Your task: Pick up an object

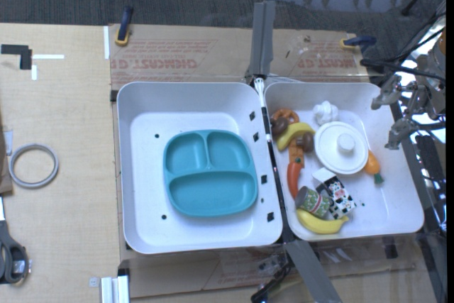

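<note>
Right bin (397, 213): carrot (293, 177) long axis vertical, banana (320, 222) crosswise; hand (394, 113) at rim, grip state unclear.

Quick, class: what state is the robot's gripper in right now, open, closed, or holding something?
Gripper: at the right bin's right edge, above its wall; nothing is seen between its fingers, and open or closed cannot be told.

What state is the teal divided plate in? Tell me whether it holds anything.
Empty. The teal divided plate lies flat in the left bin, all three compartments bare.
</note>
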`<state>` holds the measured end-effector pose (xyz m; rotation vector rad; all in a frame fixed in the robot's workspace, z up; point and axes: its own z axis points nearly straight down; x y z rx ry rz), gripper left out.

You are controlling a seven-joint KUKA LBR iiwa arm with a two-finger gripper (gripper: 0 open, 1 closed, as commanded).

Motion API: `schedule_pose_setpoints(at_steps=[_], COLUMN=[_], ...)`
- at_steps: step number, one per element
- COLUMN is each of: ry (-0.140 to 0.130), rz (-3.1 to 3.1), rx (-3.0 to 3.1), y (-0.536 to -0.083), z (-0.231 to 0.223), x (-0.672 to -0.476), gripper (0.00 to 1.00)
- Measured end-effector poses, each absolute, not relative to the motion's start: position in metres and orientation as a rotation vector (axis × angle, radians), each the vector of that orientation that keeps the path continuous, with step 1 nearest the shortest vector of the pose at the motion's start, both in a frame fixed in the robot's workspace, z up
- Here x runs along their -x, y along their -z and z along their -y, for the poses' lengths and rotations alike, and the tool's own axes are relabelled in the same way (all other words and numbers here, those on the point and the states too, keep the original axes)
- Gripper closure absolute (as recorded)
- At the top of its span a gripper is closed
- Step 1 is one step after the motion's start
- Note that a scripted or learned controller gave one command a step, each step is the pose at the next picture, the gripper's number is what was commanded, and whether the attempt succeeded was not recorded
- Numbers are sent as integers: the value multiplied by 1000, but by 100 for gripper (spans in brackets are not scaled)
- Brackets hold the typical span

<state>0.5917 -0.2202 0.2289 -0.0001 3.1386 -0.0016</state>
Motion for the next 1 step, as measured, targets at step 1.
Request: schedule_pose_setpoints(at_steps=[1], ry=[21], rz=[-3090], rx=[360], y=[-137], z=[200], x=[-565], gripper=[0])
